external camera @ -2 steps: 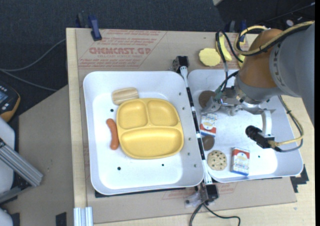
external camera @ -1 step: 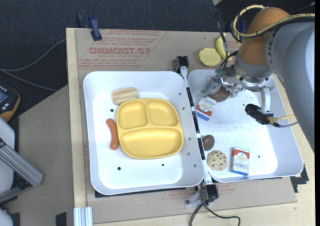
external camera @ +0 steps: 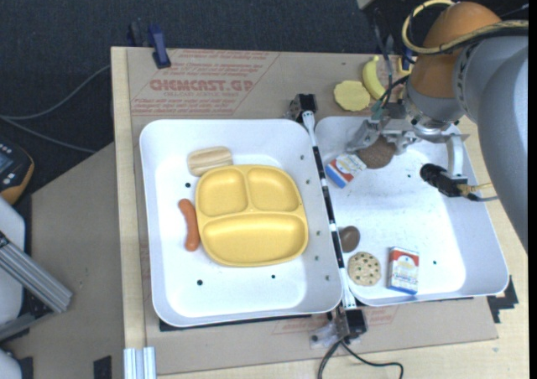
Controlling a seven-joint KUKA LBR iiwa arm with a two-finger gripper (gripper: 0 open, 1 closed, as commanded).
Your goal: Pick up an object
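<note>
My gripper is low over the back left part of the right bin, reaching in from the right. A brown rounded item lies right under it, touching or nearly touching the gripper's tip. Just left of it sits a small white, blue and red carton. Near the bin's front left lie a dark brown cookie, a chocolate-chip cookie and a red and white box.
The left bin holds a yellow divided plate, a sausage and a bun. A banana and a yellow lump lie on the bench behind the right bin. A black cable fitting hangs from the arm.
</note>
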